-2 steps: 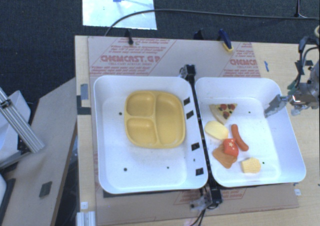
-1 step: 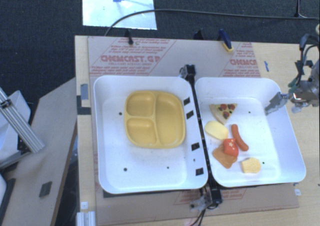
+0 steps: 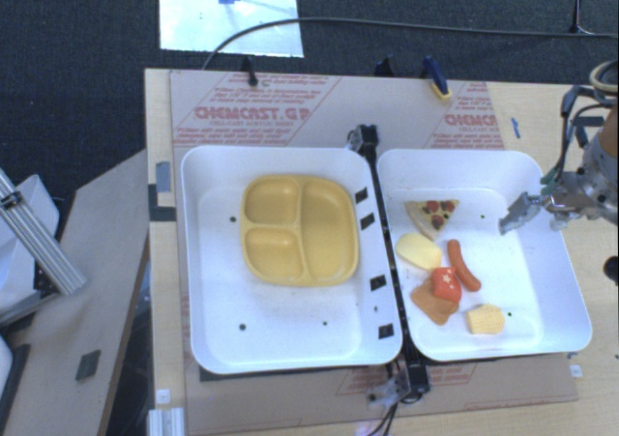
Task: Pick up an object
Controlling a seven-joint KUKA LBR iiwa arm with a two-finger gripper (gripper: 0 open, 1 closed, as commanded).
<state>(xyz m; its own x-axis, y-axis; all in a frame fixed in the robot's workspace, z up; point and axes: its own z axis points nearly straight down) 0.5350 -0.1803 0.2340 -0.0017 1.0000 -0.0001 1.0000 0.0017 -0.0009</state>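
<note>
One fixed camera looks down at a slant on the two white bins (image 3: 387, 260), set well above them, taking in the bench (image 3: 106, 260) around them.

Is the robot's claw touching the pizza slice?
Apart. In the camera view the gripper hangs near the right bin's right side, with bare white floor between it and the pizza slice.

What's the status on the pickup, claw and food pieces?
Claw over right bin's far right side, holding nothing. Pizza slice, sausage, tomato lying loose in the bin. Nothing blocking them.
</note>
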